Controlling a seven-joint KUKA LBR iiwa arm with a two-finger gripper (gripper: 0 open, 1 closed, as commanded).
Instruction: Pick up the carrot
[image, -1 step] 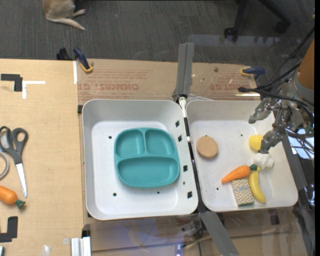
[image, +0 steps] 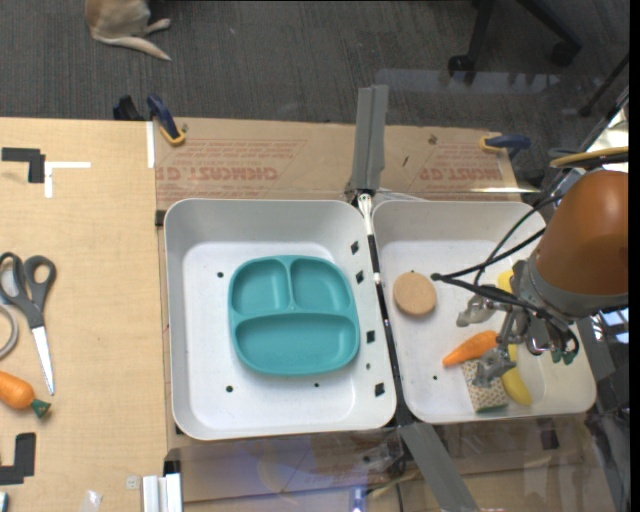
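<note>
We see carrot in right bin, near front edge. Gripper directly over its right end; can't tell finger state.

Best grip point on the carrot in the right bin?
Grip the carrot at its thicker right half, coming from above with fingers across its width. It lies flat, tapering toward its left tip, and the gripper already hangs beside that thick end. The sponge lies just below it.
</note>
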